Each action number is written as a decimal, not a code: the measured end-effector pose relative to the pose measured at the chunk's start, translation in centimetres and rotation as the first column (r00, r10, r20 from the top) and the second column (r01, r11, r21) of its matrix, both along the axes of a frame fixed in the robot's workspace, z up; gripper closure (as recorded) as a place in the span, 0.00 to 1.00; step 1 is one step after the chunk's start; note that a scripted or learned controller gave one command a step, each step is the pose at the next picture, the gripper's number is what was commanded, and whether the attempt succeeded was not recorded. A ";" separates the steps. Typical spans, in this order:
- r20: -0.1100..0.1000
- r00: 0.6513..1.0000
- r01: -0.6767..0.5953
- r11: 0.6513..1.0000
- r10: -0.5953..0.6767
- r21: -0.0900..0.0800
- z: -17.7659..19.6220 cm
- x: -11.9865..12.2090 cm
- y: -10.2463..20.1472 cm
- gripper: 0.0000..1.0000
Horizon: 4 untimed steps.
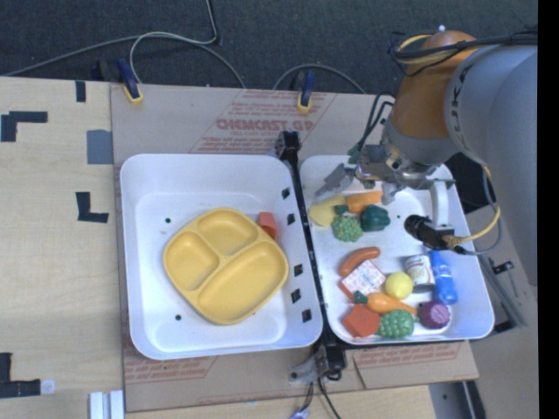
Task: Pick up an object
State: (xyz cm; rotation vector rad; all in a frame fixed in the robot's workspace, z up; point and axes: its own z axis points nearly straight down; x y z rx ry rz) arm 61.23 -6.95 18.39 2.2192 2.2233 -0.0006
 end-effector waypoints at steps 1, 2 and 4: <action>-0.005 1.000 0.003 1.000 -0.003 0.000 -6.8 -5.7 -4.5 0.00; 0.000 1.000 0.001 1.000 -0.001 0.000 -10.0 0.7 -3.6 0.00; -0.003 1.000 -0.001 1.000 0.001 -0.002 -6.3 5.6 -2.4 1.00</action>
